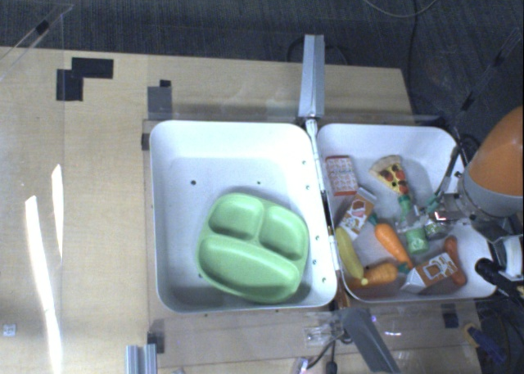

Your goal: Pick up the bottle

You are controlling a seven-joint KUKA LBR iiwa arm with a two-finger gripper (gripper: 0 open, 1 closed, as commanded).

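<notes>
**Gripper low over the crowded right bin, bottle just beneath it**

Camera view: The arm (pixel 499 169) comes in from the right. Its gripper (pixel 430 215) is down among the toys in the right bin (pixel 385 129). The tip is blurred against the clutter, so whether it is spread or pressed together cannot be told, and nothing can be seen pinched in it.

Just below and slightly left of the gripper lies a small clear piece with a green band. It looks like the bottle (pixel 415 239), though the blur leaves this unsure. Whether the gripper touches it cannot be told.

- Left of the gripper, beside the bottle, lies a carrot (pixel 391 241) on a slant.
- Further left are a small carton (pixel 354 215) and a banana (pixel 350 254) along the bin wall.
- Up and left of the gripper are a pizza slice (pixel 391 174) and a red card (pixel 341 174).
- Below the gripper sits a brown box (pixel 438 268).

Well to the gripper's left, the left bin (pixel 229 129) holds 1 green plate (pixel 254 247) with 3 compartments.
</notes>
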